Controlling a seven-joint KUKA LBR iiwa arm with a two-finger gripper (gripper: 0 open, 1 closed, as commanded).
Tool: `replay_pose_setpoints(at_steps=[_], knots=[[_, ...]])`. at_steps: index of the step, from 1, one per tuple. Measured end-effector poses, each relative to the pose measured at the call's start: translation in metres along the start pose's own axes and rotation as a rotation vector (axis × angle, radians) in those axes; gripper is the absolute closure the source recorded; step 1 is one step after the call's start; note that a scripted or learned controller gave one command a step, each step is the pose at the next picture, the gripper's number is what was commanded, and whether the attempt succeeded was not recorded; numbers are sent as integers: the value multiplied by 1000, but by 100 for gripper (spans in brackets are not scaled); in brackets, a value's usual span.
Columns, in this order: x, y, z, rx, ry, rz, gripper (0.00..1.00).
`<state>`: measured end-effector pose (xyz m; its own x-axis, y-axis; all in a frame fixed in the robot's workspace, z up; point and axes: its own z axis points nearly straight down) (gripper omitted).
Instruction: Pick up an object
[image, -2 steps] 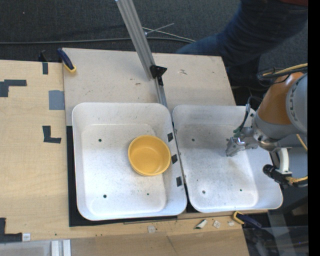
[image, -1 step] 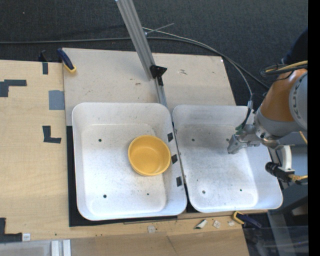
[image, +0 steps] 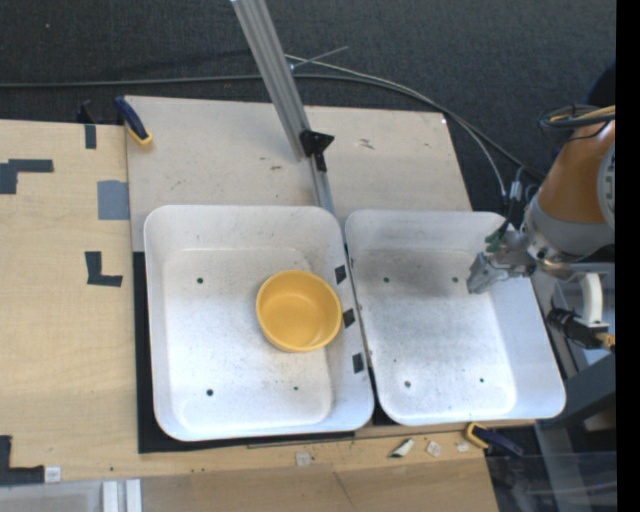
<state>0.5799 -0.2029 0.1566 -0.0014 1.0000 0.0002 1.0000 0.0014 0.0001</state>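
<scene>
A round yellow plastic bowl (image: 298, 310) sits upright in the left shallow white bin (image: 180, 400), close to that bin's right wall. The grey two-finger gripper (image: 482, 276) is over the right shallow white bin (image: 520, 390), near its right side and far from the bowl. It is small and dark here, so I cannot tell how its jaws stand. Nothing shows in its grip.
</scene>
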Motion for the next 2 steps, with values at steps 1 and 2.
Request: replay_pose_setpoints(at_steps=[1,2], knots=[[1,9,-61,-3,-1,0,100],[2,10,-110,-3,0,0,100]])
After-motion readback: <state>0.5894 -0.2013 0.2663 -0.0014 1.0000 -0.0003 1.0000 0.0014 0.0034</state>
